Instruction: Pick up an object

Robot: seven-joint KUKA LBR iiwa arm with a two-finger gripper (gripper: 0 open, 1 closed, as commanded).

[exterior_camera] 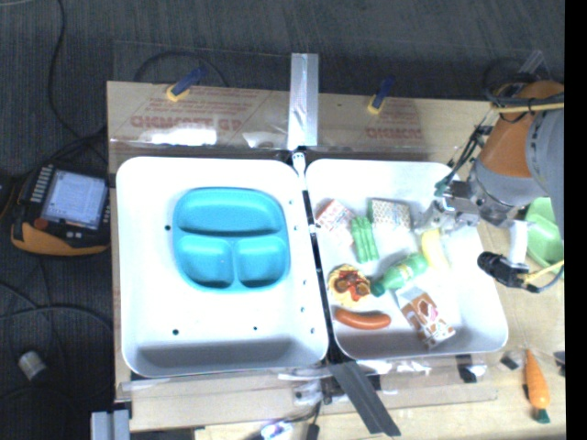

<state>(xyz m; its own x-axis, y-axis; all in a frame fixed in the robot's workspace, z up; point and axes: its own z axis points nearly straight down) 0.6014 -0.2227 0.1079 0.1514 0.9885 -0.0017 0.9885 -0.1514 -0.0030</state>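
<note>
Several small items lie in the right bin (477,333): a red and white packet (333,214), a grey patterned packet (389,213), a green ribbed piece (365,238), a green bottle (401,271), a yellow piece (431,244), a round pizza-like toy (348,284), a red sausage (361,318) and a brown and white carton (427,315). My gripper (447,211) hangs over the bin's upper right part, just above the yellow piece and to the right of the grey packet. Nothing is seen held in it.
The left bin (147,319) holds a blue divided tray (229,236). A carrot toy (537,389) and a green object (547,232) lie on the bench right of the bins. A handheld device (69,204) sits on the floor at the left.
</note>
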